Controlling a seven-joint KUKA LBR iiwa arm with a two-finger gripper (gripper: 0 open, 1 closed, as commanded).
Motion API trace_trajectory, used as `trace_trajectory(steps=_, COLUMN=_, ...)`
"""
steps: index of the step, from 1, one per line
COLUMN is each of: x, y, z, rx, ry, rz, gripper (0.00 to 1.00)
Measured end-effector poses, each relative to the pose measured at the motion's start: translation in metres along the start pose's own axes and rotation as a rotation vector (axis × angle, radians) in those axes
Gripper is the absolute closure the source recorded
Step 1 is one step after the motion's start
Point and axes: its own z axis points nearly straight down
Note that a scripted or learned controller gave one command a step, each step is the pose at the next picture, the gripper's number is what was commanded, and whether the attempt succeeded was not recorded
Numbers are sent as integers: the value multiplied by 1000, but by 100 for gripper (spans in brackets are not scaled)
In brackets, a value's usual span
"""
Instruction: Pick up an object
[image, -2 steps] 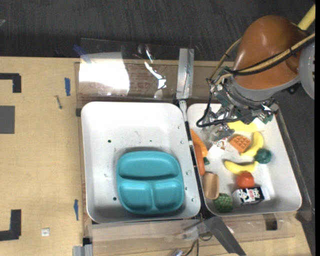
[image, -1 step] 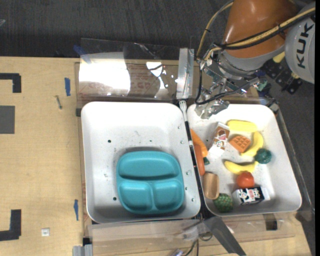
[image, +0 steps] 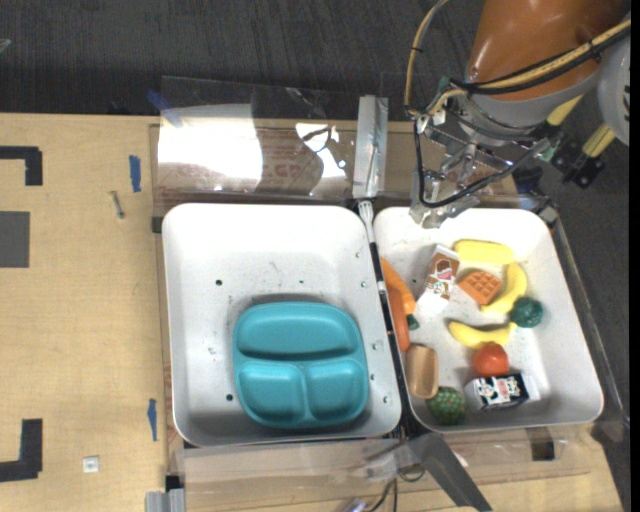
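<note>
Left bin (image: 190, 300) held one item: a teal tray (image: 298, 364) with three compartments, lying toward the near wall. Right bin (image: 575, 330) held toy food in a loose cluster: two bananas, one (image: 497, 256) over the waffle (image: 480, 287), the other (image: 476, 331) below it; a small carton (image: 441, 274); a carrot (image: 399, 300) along the left wall; a bread roll (image: 422, 370); a tomato (image: 490, 357); a broccoli (image: 527, 313); a green ball (image: 448, 405); and a black-and-white box (image: 499, 391). The gripper (image: 447, 203) hung over the right bin's far-left corner (above bare floor, apart from the food). Fingers looked spread with nothing between them.
</note>
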Motion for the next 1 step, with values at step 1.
trace_trajectory(steps=1, x=-12, y=-3, z=-13, rx=-1, ry=-1, rz=-203, gripper=100)
